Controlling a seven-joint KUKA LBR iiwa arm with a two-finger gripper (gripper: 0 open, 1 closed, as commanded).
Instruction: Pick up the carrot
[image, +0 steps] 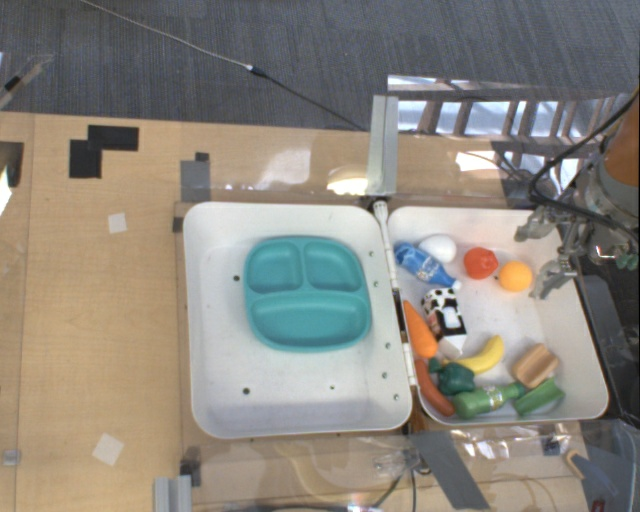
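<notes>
The gripper (556, 255) hangs over the right rim of the right bin (590, 345), its two grey fingers (549, 278) standing apart with nothing between them, clear of every toy. The carrot (420, 331) lies well away from it, along the right bin's left wall, orange and pointing up toward the divider, with its thick end touching a dark green leafy piece (456, 378). Just beside the carrot stand a black-and-white cow figure (443, 310) and a banana (483, 354). Nearer the gripper sit an orange ball (515, 277) and a red tomato (480, 262); a blue bottle (420, 263) and a white egg (437, 247) lie at the bin's upper left. The left bin (225, 395) holds a teal divided plate (305, 293)
</notes>
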